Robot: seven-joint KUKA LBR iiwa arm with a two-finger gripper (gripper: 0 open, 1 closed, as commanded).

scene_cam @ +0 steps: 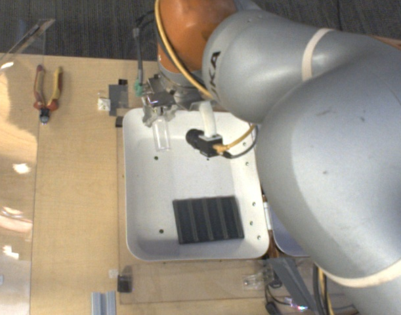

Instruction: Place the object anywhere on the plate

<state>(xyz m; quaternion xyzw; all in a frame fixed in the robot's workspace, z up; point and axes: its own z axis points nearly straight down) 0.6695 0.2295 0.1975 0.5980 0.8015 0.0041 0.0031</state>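
I see the gripper, clear fingers spread, above the smooth white bin near a ribbed black plate.

This looks like a robot lab: a big grey arm, a wooden table, and pliers lying far left.

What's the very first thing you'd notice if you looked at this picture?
The huge grey robot arm with its orange band fills the right side and top. Its claw hangs over the far end of a white bin, with a small black thing right beside it. A dark ribbed plate lies at the bin's near end, and red-handled pliers sit on the wooden bench at the left.
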